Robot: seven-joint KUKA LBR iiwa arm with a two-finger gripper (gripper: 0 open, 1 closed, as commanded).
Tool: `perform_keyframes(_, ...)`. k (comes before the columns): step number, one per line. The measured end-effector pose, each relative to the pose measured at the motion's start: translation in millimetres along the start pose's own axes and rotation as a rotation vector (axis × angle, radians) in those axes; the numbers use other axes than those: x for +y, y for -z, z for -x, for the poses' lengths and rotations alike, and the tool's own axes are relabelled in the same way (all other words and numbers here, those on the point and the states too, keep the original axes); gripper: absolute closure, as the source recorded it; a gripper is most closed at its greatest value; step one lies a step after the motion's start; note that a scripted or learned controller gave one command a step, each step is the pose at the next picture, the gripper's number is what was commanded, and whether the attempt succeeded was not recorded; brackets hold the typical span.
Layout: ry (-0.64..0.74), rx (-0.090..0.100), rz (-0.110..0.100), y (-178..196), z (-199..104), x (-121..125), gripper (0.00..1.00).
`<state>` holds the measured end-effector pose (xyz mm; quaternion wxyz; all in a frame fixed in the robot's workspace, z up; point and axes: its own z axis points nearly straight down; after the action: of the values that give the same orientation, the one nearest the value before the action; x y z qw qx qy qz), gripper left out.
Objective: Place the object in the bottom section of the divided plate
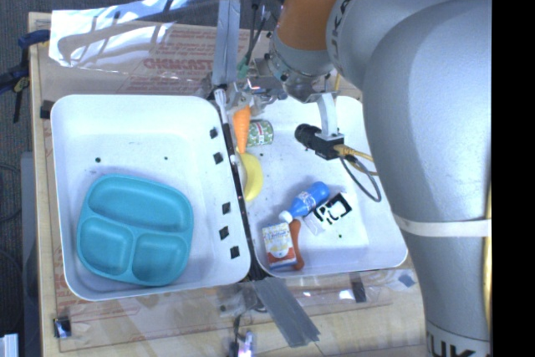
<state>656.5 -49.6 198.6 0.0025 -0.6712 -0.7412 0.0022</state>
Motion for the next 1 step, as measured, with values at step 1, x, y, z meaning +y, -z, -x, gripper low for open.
perform_keyframes(1,-0.197,-0.001,-0.003,-11.4,-60.6,-70.7,1.0)
